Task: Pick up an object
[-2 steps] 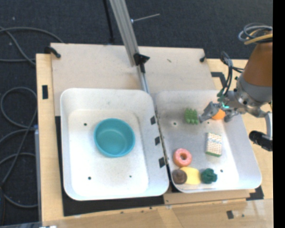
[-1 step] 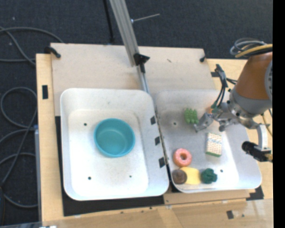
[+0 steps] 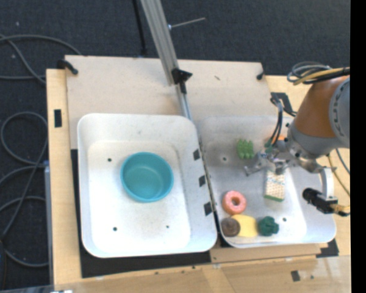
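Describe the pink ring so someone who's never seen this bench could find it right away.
Look at the right bin, toward its near edge. The pink ring lies just above a brown ball and a yellow block. It is the only pink, doughnut-shaped piece with a hole through its middle.

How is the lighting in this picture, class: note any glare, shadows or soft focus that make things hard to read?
Camera view: light is even and diffuse, with soft shadows; the white left bin is bright but not blown out; the teal bowl reads clearly; the whole frame is slightly soft, so the gripper over the right bin blurs into metal clutter, and the small dark green object lacks detail.
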You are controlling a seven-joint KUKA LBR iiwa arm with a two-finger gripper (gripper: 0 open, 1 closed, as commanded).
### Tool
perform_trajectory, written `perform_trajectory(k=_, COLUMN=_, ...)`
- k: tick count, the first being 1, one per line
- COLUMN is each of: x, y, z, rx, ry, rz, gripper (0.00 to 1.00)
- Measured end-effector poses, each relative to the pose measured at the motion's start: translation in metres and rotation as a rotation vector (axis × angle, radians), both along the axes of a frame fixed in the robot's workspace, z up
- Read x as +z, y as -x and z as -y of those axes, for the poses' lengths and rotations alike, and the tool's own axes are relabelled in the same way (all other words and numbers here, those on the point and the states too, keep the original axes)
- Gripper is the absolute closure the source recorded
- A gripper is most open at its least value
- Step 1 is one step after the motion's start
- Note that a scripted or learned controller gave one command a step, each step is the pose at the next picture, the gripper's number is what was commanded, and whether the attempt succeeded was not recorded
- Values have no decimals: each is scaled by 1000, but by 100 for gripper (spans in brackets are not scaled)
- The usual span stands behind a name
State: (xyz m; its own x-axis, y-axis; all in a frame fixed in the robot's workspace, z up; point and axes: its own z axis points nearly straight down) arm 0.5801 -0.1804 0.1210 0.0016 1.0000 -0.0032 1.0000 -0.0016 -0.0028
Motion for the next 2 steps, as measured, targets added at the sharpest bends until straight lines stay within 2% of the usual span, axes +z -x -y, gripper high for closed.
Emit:
perform_trajectory(k=1, x=-16, y=-2, z=5, rx=-2, ry=7, rz=11, gripper=0)
perform_trajectory(k=2, x=-3, y=-4, z=5, rx=-5, ry=6, rz=18, gripper=100)
